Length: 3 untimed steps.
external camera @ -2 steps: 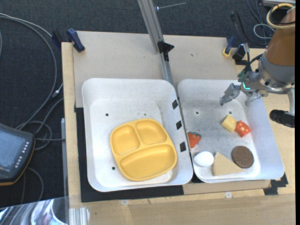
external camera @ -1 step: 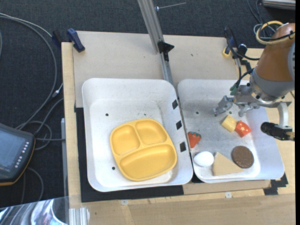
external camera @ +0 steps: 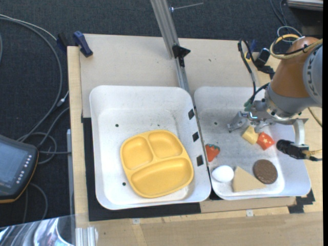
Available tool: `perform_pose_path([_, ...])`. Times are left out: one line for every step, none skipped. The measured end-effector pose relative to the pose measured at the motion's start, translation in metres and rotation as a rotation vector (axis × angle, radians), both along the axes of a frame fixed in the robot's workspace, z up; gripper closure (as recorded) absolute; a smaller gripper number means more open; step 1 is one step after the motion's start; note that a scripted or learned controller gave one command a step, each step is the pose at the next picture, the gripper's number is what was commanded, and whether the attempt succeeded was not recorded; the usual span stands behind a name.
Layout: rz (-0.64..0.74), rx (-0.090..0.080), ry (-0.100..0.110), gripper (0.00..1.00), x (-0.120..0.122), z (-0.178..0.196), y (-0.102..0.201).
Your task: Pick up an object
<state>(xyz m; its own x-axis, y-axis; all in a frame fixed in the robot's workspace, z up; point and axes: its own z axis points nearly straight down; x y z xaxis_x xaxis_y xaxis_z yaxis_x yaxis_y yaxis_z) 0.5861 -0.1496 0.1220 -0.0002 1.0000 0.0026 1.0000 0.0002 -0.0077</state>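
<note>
I judge the target is the yellow block (external camera: 249,135) at right-center, touching the orange piece (external camera: 265,141) | gripper (external camera: 245,121) just above-left of it, jaws spread, nothing between them | risk: fingers nudge both together, or close on air | nearby: brown disc (external camera: 265,171), white egg (external camera: 223,173), tan wedge (external camera: 245,181), strawberry (external camera: 212,150) by bin wall (external camera: 201,137) | yellow plate (external camera: 156,162) lower left, well apart

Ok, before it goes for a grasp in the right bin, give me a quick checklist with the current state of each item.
1. Gripper over the right bin: ok.
2. Target near it: yellow block and red-orange piece lie just beside it: ok.
3. Those two separated for a clean single pick: not ok, they touch.
4. Jaws open: cannot tell.
5. Nothing held yet: cannot tell.
6. Other items away from the gripper: white egg, brown cookie, tan wedge, strawberry lie nearer the front: ok.
</note>
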Motion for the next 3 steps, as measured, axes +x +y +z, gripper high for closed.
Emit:
perform_pose_path([0.0, -0.001, -0.003, 0.0, 0.0, -0.031, 0.0])
perform_pose_path([0.0, 0.0, -0.008, 1.0, 0.001, -0.018, 0.001])
perform_pose_path([-0.001, -0.004, -0.013, 1.0, -0.004, 0.028, -0.002])
